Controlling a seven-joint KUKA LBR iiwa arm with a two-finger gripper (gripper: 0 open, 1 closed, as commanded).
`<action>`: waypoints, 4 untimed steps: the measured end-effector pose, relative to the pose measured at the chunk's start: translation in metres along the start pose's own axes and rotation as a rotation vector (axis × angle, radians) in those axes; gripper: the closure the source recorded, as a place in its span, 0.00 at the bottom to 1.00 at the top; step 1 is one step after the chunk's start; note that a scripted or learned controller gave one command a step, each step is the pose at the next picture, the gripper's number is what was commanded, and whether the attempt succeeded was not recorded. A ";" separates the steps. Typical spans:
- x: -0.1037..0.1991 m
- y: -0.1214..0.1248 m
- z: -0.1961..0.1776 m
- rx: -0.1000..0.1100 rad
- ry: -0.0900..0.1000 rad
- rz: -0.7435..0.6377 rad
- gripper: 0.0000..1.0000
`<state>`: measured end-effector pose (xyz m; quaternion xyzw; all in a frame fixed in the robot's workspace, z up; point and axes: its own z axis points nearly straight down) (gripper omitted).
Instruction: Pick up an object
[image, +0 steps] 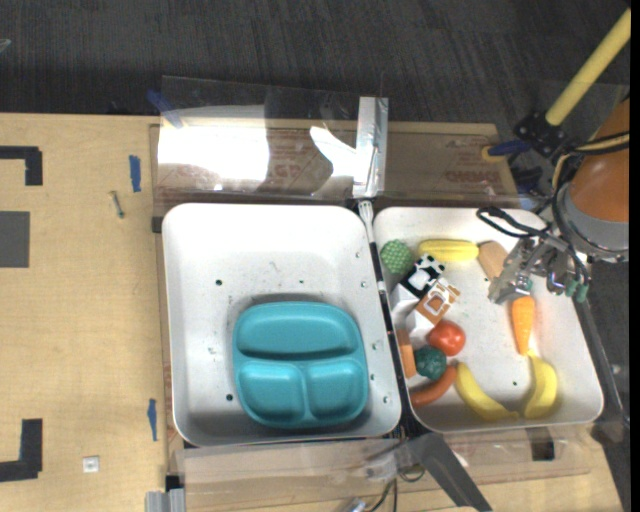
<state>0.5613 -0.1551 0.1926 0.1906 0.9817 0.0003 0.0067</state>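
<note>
Left bin (190, 240): one teal divided tray (298, 362), lying flat in the near half. Right bin (590, 395): a green ball (395, 255), a small yellow banana (447, 250), a black-and-white block (427, 270), an orange-and-white cube (438, 300), a tomato (447, 338), a dark green item (431, 362) and a red pepper (430, 392) are grouped along the left side, with a large curved banana (500, 395) at the near edge and a carrot (522, 322) lying towards the right wall. The gripper (515, 283) is seen just above the carrot's top end, in the bin's far right part; whether the fingers are released or clenched cannot be told, and nothing is seen between them.
</note>
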 end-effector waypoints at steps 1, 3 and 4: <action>0.049 -0.034 0.102 0.000 -0.001 0.066 1.00; -0.012 0.031 0.103 0.000 -0.001 0.031 0.00; -0.020 -0.054 0.104 0.004 0.000 -0.189 0.00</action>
